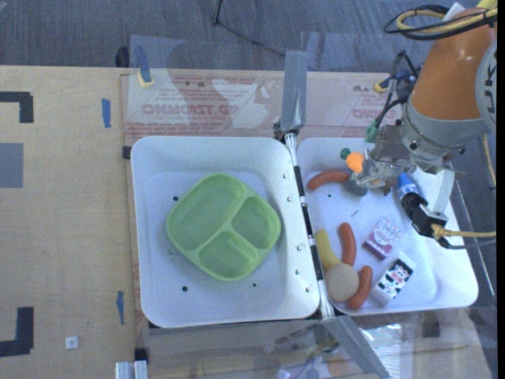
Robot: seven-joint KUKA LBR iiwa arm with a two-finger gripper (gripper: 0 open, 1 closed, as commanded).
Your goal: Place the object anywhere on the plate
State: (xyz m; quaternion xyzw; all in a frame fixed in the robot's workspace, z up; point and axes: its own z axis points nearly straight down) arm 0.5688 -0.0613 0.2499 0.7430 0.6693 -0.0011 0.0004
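The gripper [369, 176] hangs low over the right bin [461, 287] beside a sausage [326, 179] (finger state: I cannot tell), presumably lining up a pick for the green plate [223, 226].

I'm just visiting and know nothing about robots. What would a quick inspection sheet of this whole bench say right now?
Surface: two white bins, left bin and right bin, on a wooden bench.
Job's things: green plate with three compartments lies in the left bin, nothing on it.
Clutter: right bin holds three sausages, a carrot, a beige ball, a pink packet, a small carton.
Grippers: gripper low over the right bin's far end.
Cables: yellow and black cables on the arm.
Surroundings: grey floor.
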